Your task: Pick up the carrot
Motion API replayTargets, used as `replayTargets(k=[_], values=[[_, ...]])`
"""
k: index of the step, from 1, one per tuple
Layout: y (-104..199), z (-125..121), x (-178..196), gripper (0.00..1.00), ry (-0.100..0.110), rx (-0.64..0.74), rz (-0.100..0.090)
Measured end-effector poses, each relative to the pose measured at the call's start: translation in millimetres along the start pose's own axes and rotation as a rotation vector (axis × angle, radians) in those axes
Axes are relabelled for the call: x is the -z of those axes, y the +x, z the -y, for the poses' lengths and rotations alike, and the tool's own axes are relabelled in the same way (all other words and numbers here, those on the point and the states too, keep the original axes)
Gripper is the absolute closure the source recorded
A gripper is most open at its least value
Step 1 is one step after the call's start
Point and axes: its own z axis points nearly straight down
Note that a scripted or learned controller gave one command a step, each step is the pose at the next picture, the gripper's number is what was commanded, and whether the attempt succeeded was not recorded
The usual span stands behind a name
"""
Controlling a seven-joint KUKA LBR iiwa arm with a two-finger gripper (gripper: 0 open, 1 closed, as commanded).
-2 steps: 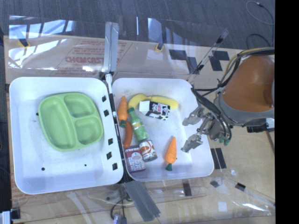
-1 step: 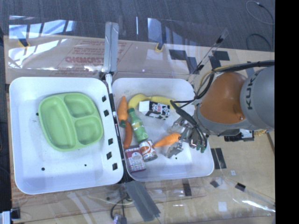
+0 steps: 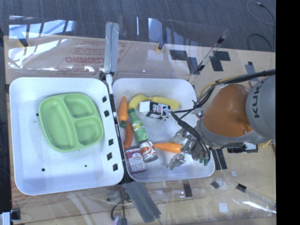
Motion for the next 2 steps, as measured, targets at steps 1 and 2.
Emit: replayTargets(k=[1,2], values=[[-1.6,-1.4,10.9,1.0,-0.001,0.005,0.003],[3.6,-50.1,113.9,1.0,0.002,0.041,-0.001]])
